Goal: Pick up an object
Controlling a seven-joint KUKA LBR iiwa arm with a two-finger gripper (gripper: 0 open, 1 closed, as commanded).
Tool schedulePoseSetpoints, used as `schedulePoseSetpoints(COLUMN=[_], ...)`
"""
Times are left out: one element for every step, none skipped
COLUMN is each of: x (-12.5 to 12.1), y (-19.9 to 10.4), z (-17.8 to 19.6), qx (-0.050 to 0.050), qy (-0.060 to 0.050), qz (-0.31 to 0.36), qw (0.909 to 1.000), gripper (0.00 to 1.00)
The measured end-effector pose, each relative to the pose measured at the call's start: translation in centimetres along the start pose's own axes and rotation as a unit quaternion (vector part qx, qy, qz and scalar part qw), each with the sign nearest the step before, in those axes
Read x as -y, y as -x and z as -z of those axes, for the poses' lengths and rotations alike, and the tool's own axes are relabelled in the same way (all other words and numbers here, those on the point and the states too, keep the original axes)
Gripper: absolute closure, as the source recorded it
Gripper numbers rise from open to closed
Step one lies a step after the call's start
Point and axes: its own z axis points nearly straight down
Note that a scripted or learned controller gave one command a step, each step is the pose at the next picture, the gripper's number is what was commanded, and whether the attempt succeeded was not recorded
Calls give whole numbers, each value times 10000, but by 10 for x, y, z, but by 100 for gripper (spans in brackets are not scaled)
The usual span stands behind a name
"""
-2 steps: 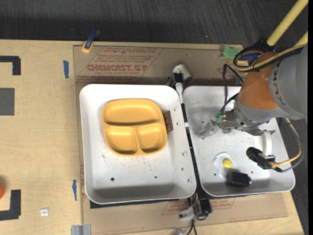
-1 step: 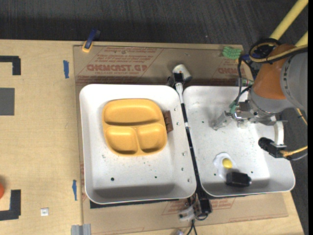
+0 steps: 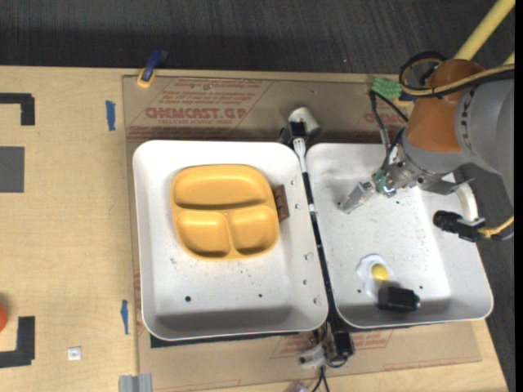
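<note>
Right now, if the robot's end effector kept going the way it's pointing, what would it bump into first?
Probably the bare white floor of the right bin. The end effector points down and to the picture's left, nothing lying ahead. Its height above the floor is hard to judge.

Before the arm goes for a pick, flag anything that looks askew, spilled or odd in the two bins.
The yellow divided tray sits slightly crooked in the left bin. Dark specks dot both bin floors. In the right bin, a black object lies against a small yellow piece. Nothing looks spilled or broken.
</note>
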Motion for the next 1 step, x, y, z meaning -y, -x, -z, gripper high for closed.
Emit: schedulePoseSetpoints(x=[66], y=[-41], z=[0], qx=[-14], qy=[-14], qz=[616], qw=[9981], gripper=[0])
